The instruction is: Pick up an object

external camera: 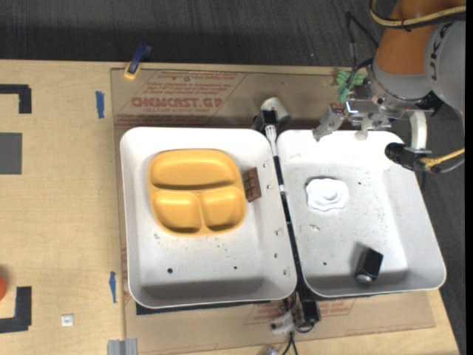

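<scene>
Gripper (pixel 346 121) above the far edge of the right bin (pixel 414 198); whether its fingers are apart or together cannot be told. White lump (pixel 327 195) and black block (pixel 367 263) lie in that bin; yellow divided tray (pixel 196 191) and brown piece (pixel 251 184) lie in the left bin (pixel 140 220).

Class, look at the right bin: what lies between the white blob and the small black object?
In the camera view, only bare bin floor with dark specks separates the white blob from the small black object.

arm (pixel 414 58): grey shell | orange band | black and yellow cables | claw (pixel 347 120): silver metal
</scene>
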You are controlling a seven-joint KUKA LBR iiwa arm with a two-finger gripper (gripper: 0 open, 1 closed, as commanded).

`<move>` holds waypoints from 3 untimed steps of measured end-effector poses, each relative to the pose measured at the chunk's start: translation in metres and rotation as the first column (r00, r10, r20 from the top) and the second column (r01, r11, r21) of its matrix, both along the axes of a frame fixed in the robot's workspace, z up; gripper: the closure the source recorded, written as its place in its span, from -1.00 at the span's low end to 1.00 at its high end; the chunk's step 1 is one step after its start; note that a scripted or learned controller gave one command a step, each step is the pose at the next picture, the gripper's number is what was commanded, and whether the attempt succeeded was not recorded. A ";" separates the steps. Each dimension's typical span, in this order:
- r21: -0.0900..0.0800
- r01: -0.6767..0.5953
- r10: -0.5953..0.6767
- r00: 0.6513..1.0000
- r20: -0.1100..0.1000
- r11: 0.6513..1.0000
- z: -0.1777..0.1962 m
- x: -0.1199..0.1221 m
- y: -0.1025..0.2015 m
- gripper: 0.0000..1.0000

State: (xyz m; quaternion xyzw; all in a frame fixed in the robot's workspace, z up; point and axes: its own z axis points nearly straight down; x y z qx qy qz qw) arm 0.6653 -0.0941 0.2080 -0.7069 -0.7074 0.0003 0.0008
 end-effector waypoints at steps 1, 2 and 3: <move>0.000 -0.139 0.139 0.990 0.002 0.990 -0.123 -0.086 -0.006 -1.00; -0.001 -0.138 0.138 0.990 0.009 0.990 -0.111 -0.084 -0.006 1.00; 0.000 -0.138 0.138 0.990 0.006 0.990 -0.112 -0.084 -0.005 -1.00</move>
